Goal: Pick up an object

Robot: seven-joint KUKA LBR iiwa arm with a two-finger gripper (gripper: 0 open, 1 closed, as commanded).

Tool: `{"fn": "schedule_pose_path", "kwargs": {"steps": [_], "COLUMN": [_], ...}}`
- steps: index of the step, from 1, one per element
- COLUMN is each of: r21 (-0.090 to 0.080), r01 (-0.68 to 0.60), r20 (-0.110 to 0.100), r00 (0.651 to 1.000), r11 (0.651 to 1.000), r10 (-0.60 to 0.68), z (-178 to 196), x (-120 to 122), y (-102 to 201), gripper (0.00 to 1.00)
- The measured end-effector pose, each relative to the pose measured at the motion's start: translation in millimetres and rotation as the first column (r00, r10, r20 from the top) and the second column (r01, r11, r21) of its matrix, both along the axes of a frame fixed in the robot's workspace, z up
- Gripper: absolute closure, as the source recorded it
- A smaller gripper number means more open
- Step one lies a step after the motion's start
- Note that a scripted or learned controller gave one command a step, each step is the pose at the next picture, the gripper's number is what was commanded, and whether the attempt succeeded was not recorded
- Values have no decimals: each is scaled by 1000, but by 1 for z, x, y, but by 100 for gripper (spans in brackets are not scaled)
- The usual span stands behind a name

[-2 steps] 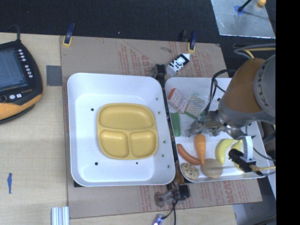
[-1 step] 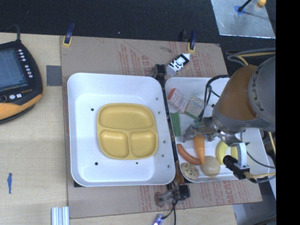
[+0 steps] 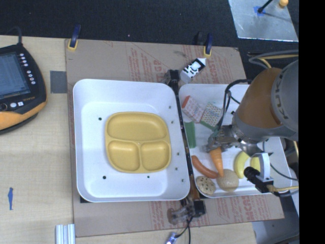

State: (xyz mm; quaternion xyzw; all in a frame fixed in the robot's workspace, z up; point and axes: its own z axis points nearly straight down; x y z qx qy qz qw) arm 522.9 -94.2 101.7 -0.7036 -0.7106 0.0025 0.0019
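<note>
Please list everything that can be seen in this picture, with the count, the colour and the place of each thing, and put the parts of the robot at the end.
left bin: 1, white, centre of the bench
divided plate: 1, yellow, three compartments, inside the left bin
right bin: 1, white, beside the left bin
toy carrot: 1, orange, right bin, just below the gripper
toy sausage: 1, red-orange, right bin, left of the carrot
toy banana: 1, yellow, right bin, right of the carrot
round beige item: 1, near edge of the right bin
speckled biscuit: 1, tan, near-left corner of the right bin
green stick: 1, left wall of the right bin
printed cards: several, far-left part of the right bin
teach pendant: 1, grey and orange, far left
clamps: 2, blue and yellow, far edge
arm: 1, grey with orange band, above the right bin
gripper: 1, dark, over the carrot
</note>
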Motion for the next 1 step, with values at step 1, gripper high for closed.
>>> {"fn": "schedule_pose_path", "kwargs": {"steps": [1], "r21": [3], "r01": [4], "r20": [5], "r00": [1000], "r11": [1000], "r10": [-4], "z": [91], "x": [35], "y": [76], "gripper": [100]}}
